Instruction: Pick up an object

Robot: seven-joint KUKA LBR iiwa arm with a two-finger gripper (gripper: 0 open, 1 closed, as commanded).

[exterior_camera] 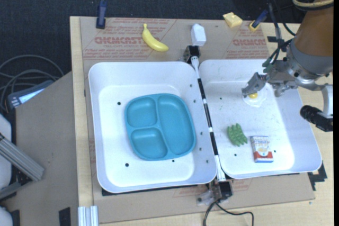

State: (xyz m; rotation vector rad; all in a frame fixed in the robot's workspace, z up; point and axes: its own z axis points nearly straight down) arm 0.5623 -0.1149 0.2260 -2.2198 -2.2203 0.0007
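Note:
My gripper (266,86) hangs over the back of the right bin (296,164), its two fingers spread open with nothing between them. Just under its left finger (253,84) lies a small white and yellow fried-egg toy (253,97) on the bin floor. A green leafy toy (237,135) sits in the middle of that bin. A small red and white box (261,148) lies near the bin's front edge. I cannot tell whether the finger touches the egg toy.
The left bin (106,108) holds a blue divided plate (159,126). On the bench behind the bins lie a banana (153,39), a white block (198,34), a yellow wedge (232,19) and a blue clip (100,13). A divider rail (205,114) runs between the bins.

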